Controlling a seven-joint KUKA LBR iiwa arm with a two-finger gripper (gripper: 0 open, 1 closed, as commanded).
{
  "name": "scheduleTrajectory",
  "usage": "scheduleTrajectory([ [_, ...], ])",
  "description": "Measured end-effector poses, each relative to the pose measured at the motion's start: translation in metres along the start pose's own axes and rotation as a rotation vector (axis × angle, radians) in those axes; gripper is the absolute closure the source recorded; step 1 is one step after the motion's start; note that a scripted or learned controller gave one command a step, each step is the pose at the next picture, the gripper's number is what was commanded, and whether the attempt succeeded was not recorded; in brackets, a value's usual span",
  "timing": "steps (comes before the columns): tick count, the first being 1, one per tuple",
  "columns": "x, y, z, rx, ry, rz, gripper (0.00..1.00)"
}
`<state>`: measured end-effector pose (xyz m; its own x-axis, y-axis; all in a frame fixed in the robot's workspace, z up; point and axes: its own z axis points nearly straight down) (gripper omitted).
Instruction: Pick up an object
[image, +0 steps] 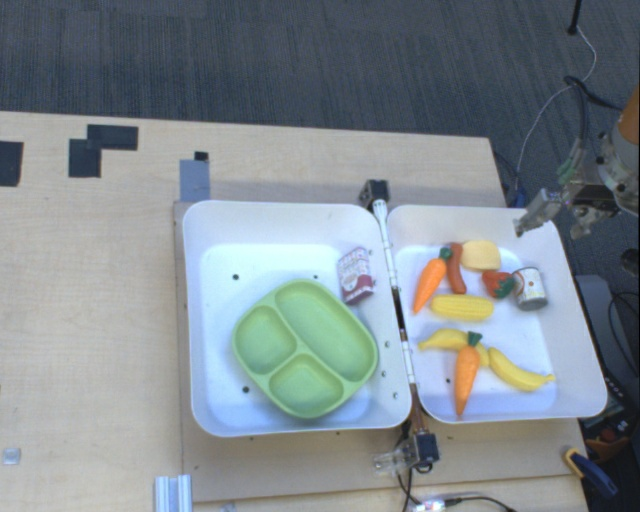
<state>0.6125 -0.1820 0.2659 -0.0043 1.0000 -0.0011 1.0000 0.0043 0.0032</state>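
Nothing had been picked up yet, by the look of it. The gripper (545, 207) hung above the far right corner of the right bin (580, 330), clear of its contents; whether it was spread or closed could not be told. Every candidate lay in that bin: two carrots (430, 282), two bananas (518, 370), a corn cob (461, 308) and a small can (529, 288). The left bin (205, 330) held a green divided plate (305, 347) and a small packet (356, 275) near its far right corner. Descent, grasp and lift all remained.
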Motion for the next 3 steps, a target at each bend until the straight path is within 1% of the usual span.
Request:
scheduleTrajectory([
  [1,0.016,0.009,0.159,-0.003,0.008,-0.004,0.00],
  [2,0.015,0.010,0.148,-0.007,0.003,-0.006,1.00],
  [3,0.072,-0.066,0.039,-0.003,0.001,-0.001,1.00],
])
